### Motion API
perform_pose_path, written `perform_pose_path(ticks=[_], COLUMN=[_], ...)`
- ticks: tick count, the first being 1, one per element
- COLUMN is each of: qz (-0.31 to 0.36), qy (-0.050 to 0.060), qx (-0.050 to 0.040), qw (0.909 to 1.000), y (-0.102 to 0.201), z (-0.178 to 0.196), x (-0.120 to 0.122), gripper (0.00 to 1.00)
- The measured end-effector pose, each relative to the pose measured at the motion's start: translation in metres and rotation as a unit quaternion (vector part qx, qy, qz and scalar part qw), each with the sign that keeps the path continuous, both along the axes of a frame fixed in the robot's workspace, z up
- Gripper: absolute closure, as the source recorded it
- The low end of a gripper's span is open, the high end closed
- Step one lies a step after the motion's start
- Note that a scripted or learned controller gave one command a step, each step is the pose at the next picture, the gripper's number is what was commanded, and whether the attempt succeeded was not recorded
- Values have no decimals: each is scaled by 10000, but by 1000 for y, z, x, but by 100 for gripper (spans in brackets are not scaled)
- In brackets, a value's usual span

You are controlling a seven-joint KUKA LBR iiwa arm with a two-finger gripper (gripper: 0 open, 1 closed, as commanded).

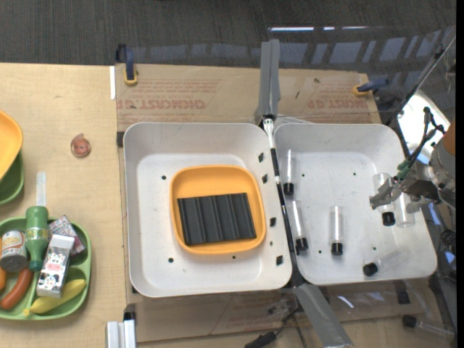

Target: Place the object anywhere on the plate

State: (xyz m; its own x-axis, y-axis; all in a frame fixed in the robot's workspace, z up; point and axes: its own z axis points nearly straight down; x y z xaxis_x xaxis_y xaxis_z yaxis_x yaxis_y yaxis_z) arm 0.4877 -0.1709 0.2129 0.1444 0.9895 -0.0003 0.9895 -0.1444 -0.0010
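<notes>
Over right bin (pixel 319 267), tool (pixel 391 207)

An orange-yellow plate (pixel 217 183) with a dark grey ribbed centre sits in a white bin (pixel 145 216).

An orange-yellow plate (pixel 217 182) is seen flat in the left bin, and a dark grey ribbed slab (pixel 217 218) is laid on it, nudged toward the near rim
</notes>
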Motion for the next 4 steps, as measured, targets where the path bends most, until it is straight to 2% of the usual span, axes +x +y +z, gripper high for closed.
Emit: perform_pose_path(ticks=[1,2,3,4], qz=[1185,2471,3385,3975], qy=[6,5,-5,-11], qx=[-4,-2,-5,-11], qw=[9930,9690,9410,9176], y=[25,41,68,61], z=[-3,-15,-10,-9], x=[60,105,144,172], gripper=[100,100,100,100])
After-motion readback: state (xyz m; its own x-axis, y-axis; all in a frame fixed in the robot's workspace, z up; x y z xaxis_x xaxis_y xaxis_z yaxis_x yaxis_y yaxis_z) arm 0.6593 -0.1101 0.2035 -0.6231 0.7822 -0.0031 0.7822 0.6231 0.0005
